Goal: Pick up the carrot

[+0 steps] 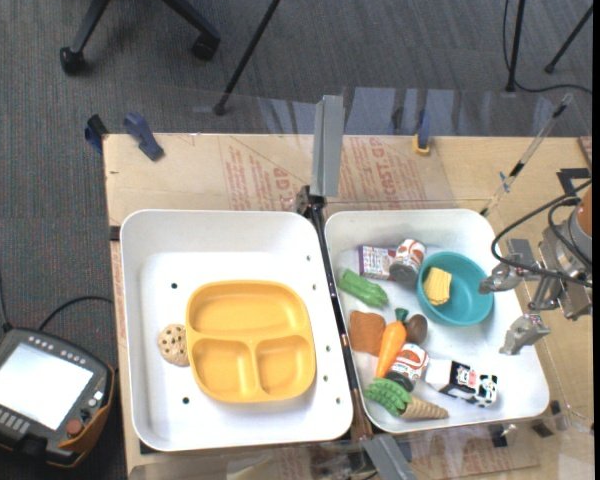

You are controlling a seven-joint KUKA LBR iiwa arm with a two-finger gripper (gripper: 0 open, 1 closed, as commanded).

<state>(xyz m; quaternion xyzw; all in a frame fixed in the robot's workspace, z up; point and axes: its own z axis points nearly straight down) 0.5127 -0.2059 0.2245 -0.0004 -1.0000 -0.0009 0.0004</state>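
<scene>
the hand (510, 313) hangs over the right edge of the right bin (480, 226), at the end of the grey arm (570, 258) that reaches in from the right with its orange band just showing at the frame's edge. its two fingers (520, 333) are spread apart with nothing between them, one pointing toward the teal bowl (458, 303) and the other lower down over bare bin floor. the carrot (391, 346) lies well to the hand's left, near the middle of the right bin, tilted with its green top uppermost, beyond the bowl from the hand. it rests among other toy foods: a brown slice (365, 330) on its left, a can (408, 360) just below it. the left bin (145, 268) holds a yellow divided tray (250, 340) with a cookie (173, 343) beside it.
</scene>
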